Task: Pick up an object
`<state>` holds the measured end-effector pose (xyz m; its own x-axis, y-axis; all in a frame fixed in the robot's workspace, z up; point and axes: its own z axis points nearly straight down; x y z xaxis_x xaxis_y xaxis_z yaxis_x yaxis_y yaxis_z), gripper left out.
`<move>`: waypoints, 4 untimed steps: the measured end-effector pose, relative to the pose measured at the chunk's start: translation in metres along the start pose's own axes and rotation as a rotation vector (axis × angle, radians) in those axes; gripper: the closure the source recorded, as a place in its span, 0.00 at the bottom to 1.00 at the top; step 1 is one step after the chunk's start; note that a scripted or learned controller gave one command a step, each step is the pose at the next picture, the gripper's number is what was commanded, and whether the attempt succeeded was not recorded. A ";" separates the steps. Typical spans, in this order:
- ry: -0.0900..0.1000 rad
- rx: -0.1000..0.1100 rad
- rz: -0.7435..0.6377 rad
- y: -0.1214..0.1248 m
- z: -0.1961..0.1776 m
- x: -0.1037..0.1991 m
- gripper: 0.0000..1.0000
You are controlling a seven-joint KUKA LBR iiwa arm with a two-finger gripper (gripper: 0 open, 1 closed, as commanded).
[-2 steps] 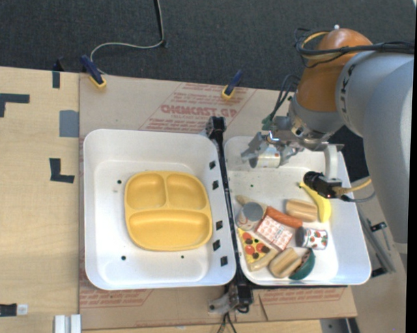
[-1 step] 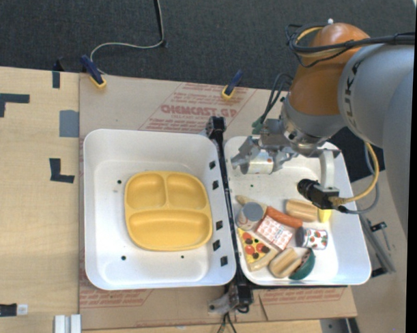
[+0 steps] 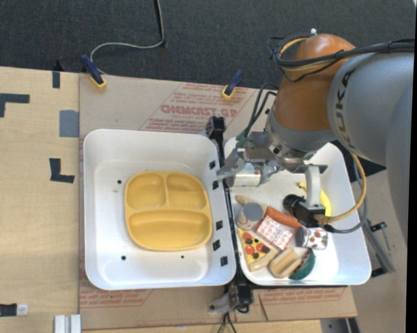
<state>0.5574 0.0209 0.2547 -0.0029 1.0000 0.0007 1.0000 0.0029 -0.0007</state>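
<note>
Grey arm (image 3: 375, 100) reaches in from the right, orange-banded wrist bent downward

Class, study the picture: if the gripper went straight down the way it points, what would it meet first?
Probably the right bin floor near its upper left corner, just above the small grey round object. The gripper is partly hidden, so depth is uncertain.

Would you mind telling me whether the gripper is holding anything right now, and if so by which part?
It cannot be told: the gripper sits low over the right bin, above the toy food pile, with no object visibly clamped in it.
</note>
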 end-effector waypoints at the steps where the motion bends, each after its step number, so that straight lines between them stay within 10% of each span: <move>1: 0.000 0.001 0.001 -0.048 -0.004 0.008 1.00; 2: 0.000 0.002 0.000 -0.074 -0.014 0.020 1.00; 4: -0.002 0.000 0.003 -0.074 -0.010 -0.050 1.00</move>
